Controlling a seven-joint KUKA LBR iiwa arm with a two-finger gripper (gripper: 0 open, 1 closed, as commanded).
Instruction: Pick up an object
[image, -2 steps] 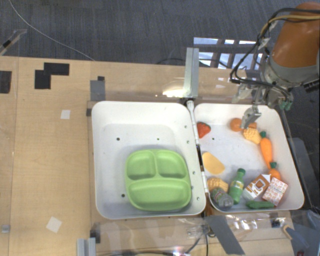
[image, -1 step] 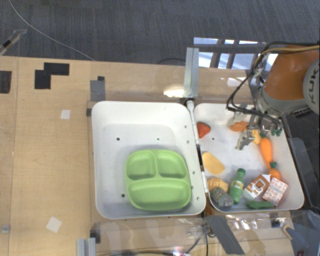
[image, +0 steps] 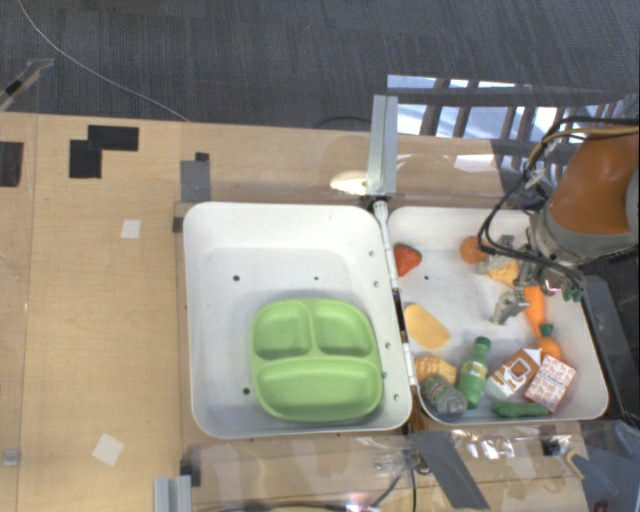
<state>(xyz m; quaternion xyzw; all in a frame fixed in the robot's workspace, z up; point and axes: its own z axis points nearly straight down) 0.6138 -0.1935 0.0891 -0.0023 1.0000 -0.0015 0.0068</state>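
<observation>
My gripper (image: 510, 303) hangs low over the right bin (image: 450, 232), near its right side, beneath the grey wrist and orange band. An orange carrot (image: 539, 307) lies just to its right, very close. A pale yellow piece (image: 503, 270) sits just behind it. Nothing is visibly held. Further left in the bin lie a small orange fruit (image: 473, 249), a red strawberry-like item (image: 407, 259) and a yellow wedge (image: 426, 325). A green bottle (image: 475, 368) stands towards the front.
Along the right bin's front are two small cartons (image: 533, 377), a green vegetable (image: 520, 408), a grey item (image: 448, 401) and a brown biscuit-like piece (image: 435, 368). The left bin (image: 230, 250) holds a green divided plate (image: 317, 358). A ridge (image: 392, 290) parts the bins.
</observation>
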